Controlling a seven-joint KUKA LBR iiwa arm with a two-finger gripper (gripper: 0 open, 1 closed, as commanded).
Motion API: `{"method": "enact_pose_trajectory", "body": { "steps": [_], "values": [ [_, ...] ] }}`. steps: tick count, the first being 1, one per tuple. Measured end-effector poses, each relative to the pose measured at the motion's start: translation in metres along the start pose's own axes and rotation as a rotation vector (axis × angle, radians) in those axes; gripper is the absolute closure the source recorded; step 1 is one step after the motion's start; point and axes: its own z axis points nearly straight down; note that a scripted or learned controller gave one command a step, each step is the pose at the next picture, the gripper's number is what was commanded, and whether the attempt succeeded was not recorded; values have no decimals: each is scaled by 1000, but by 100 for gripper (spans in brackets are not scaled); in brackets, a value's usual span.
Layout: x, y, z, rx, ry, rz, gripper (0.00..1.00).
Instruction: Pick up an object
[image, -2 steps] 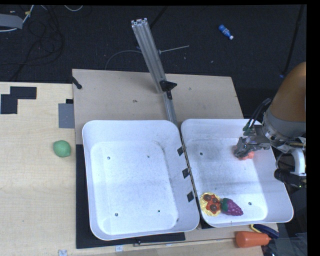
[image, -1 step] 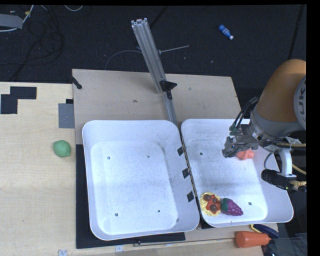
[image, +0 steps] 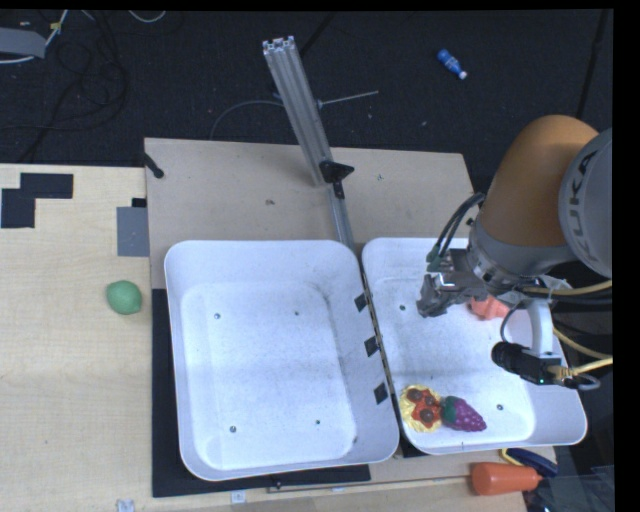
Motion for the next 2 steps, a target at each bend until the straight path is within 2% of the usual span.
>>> {"method": "enact_pose_trajectory", "body": {
  "steps": [1, 2],
  "values": [
    [55, -6, -10, 1, 0, 0, 100],
    [105, -13, 2, 2, 1, 0, 100]
  ]
}}
